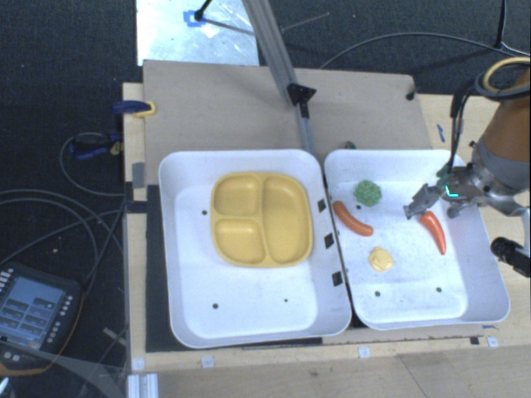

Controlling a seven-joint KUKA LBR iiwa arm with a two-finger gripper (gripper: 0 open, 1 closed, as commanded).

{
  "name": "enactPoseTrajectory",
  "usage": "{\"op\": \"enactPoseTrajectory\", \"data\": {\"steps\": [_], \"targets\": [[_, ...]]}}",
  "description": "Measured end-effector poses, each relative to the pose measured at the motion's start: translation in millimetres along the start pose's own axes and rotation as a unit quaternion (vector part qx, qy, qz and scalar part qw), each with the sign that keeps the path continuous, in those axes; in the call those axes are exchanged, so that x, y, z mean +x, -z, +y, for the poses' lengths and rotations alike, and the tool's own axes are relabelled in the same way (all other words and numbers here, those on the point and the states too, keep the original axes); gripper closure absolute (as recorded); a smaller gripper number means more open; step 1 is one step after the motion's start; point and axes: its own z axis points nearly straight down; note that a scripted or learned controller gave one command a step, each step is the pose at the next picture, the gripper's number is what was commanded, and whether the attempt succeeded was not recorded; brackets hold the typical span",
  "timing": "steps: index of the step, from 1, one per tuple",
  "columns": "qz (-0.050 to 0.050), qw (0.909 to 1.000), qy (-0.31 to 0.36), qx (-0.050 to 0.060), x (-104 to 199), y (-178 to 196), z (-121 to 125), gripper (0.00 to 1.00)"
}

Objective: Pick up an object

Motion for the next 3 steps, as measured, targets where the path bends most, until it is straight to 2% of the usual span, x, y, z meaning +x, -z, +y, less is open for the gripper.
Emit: {"op": "enactPoseTrajectory", "data": {"steps": [2, 3], "targets": [[0.0, 1.0, -0.001, 0.002, 10, -111, -2, 0.0], [0.0, 1.0, -0.002, 0.001, 11, -120, -2, 0.0]]}}
